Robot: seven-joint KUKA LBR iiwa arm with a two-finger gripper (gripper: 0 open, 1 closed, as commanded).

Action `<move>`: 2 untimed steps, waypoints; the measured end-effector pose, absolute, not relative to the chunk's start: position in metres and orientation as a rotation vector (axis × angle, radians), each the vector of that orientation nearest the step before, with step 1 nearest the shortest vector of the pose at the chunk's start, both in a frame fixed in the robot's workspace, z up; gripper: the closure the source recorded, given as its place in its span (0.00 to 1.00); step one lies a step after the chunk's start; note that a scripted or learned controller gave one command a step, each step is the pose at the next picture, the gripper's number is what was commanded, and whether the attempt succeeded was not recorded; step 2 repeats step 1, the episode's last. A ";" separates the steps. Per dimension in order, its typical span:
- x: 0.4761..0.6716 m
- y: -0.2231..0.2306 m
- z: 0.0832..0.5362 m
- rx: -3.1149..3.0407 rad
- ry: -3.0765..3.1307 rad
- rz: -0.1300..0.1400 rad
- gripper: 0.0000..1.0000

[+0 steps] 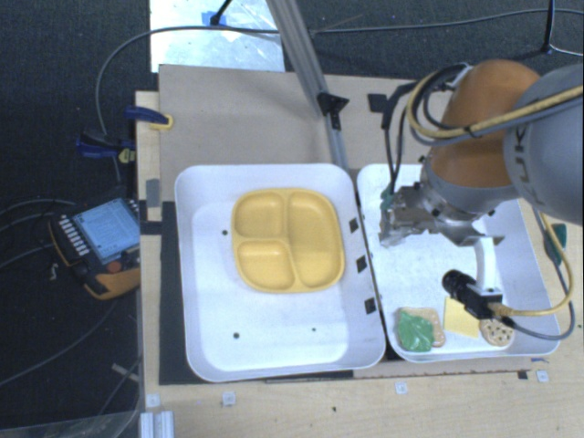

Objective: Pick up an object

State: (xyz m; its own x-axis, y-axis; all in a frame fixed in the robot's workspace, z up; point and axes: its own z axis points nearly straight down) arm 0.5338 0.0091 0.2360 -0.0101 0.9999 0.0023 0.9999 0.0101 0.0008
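The claw (400,222) hangs over the left part of the right bin (529,245), near the wall it shares with the left bin (196,272); whether it is parted or closed I cannot tell, and nothing shows in its grip. The candidates lie well apart from it along the bin's near edge: a green piece (416,328), a yellow wedge (461,318) and a small spotted round (497,334), close together. They look light and small, perhaps soft; the wedge's flat sides seem the surest hold. The yellow divided plate (287,240) in the left bin looks stiff and awkward.
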 end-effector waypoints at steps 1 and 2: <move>0.522 0.072 0.236 -2.206 -2.233 -0.003 1.00; 0.522 0.072 0.236 -2.206 -2.233 -0.003 1.00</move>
